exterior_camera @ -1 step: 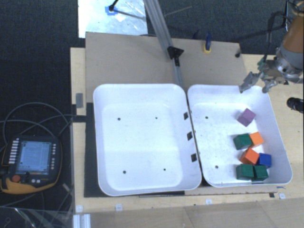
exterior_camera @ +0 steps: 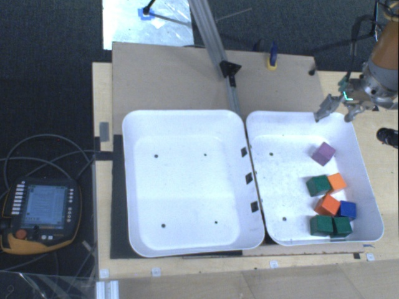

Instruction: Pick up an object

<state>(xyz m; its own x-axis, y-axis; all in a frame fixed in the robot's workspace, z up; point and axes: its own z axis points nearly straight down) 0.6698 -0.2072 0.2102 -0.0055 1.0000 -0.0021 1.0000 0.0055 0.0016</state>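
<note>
Now, where I stand: my claw (exterior_camera: 335,109) hangs above the far right corner of the right bin (exterior_camera: 283,185), holding nothing.
Claw state: fingers spread apart, one toward the bin, one toward the bench edge.
Nearest target: the purple block (exterior_camera: 323,153) lies alone in the right bin, just below my claw and apart from the others.
Other targets: a green block (exterior_camera: 318,185), an orange block (exterior_camera: 336,181), a second orange block (exterior_camera: 328,204), a blue block (exterior_camera: 347,210) and two more green blocks (exterior_camera: 331,226) sit bunched by the bin's near right wall.
Left bin (exterior_camera: 187,179): I see no blocks in it.
Risk: going for the cluster, I judge my fingers could wedge between neighbours or strike the wall.
Risk with purple: it sits skewed, so a misaligned close may knock it aside.
Hard to make out: my arm runs off the right edge; the near green blocks blur together.
</note>
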